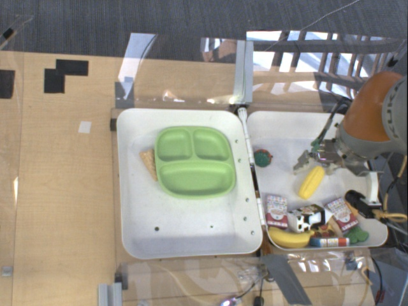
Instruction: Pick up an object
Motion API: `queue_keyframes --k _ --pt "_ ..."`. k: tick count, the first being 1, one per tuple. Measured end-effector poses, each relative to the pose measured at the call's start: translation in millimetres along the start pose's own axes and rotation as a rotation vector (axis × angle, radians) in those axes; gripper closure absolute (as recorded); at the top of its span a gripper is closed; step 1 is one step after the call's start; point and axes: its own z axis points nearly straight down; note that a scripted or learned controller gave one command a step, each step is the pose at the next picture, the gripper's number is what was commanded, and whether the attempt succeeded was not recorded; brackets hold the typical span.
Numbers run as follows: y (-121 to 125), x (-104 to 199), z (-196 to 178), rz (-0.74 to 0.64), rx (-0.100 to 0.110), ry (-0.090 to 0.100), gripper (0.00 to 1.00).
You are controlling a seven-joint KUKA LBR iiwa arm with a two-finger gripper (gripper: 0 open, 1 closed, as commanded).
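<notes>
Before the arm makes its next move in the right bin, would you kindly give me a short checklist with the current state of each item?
1. Tool over the right bin: ok.
2. Yellow corn cob directly below the tool: ok.
3. Corn cob apart from the banana and the cartons: ok.
4. Corn cob between the fingers: cannot tell.
5. Green tray in the left bin, out of the path: ok.

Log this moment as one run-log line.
phase: reaching | gripper: over right bin, just above yellow corn | held: nothing seen between fingers | left bin: green divided plate
</notes>
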Motion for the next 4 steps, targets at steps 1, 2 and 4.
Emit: queue_keyframes --k 1,2,4 --pt "3.5 1.8 -13.1 0.001 -0.009 0.003 1.0" --pt "3.3 1.8 -13.0 0.001 -0.009 0.003 0.0" --pt "-43.2 40.2 -14.1 -0.069 -0.012 0.002 1.0"
